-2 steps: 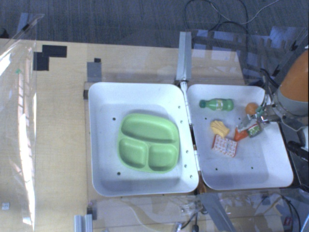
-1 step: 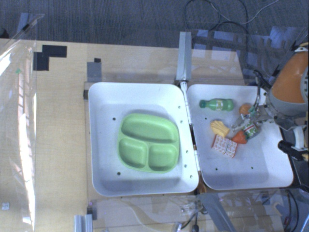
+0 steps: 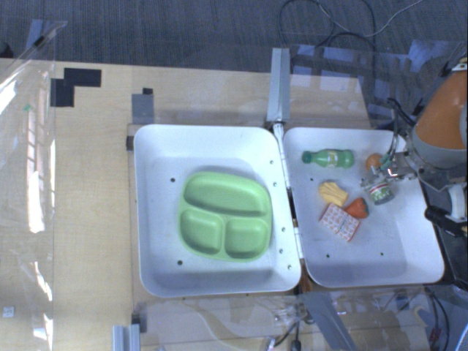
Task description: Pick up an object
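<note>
Your gripper (image 3: 381, 189) sits low in the right bin (image 3: 409, 269), seemingly closed around a small can (image 3: 380, 192), so that's likely your pick. The green bottle (image 3: 328, 158), yellow piece (image 3: 333, 193) and checkered packet (image 3: 339, 221) lie loose nearby, probably dumped.

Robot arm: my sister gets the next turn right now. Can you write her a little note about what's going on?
Gripper: low over the right bin, near its far right side; can't tell if it grips anything.
Right bin: green bottle, yellow piece, red-and-white packet, small red item, orange item.
Left bin: green divided tray.
Done: nothing visibly lifted.
Left: grab one object and raise it.
</note>
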Action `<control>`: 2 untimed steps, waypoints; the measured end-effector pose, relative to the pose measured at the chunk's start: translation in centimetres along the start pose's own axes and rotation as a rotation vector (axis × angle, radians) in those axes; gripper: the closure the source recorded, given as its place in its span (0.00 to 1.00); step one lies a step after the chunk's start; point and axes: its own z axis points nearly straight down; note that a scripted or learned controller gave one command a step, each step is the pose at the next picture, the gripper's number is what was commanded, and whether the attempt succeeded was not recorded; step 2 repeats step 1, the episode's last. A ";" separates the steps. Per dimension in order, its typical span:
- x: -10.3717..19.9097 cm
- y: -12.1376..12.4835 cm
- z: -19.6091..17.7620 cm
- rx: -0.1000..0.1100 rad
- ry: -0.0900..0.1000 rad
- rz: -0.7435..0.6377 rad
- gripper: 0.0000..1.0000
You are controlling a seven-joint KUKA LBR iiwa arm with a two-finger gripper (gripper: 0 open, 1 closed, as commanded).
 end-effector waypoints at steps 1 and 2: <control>5.0 1.5 -11.0 0.016 0.006 0.074 1.00; 5.0 1.5 -11.0 0.016 0.006 0.074 1.00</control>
